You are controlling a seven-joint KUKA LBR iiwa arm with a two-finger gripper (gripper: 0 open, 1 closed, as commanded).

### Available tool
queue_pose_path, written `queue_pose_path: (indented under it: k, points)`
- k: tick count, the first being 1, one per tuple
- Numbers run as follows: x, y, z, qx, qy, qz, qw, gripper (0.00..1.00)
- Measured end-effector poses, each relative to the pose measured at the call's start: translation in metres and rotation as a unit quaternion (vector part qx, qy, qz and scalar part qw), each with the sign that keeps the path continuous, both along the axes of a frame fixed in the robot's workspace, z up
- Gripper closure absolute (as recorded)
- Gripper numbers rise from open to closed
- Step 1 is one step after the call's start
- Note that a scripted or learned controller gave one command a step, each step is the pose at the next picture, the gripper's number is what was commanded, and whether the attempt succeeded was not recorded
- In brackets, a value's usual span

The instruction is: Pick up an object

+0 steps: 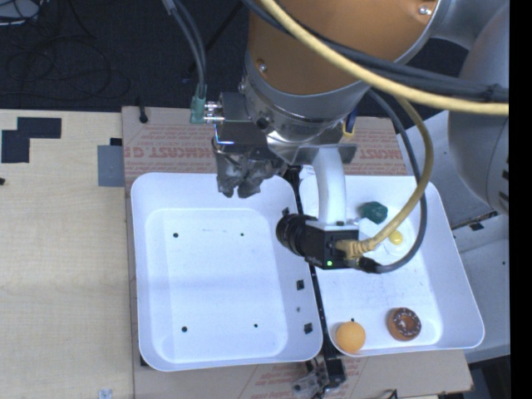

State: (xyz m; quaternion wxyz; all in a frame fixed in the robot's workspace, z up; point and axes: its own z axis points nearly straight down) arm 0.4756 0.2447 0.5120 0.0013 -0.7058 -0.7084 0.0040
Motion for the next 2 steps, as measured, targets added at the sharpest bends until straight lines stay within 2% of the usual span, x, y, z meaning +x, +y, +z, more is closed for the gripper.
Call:
queue_pose_path:
  k: [1,2]
  points:
    - [0.0086,-0.0005,0.0261,0.0010,-0.003,-0.001,1.0000,1.00]
    - [0.0094,-0.0013,0.0248,0.0006,-0.002,-0.003,1.0000,1.00]
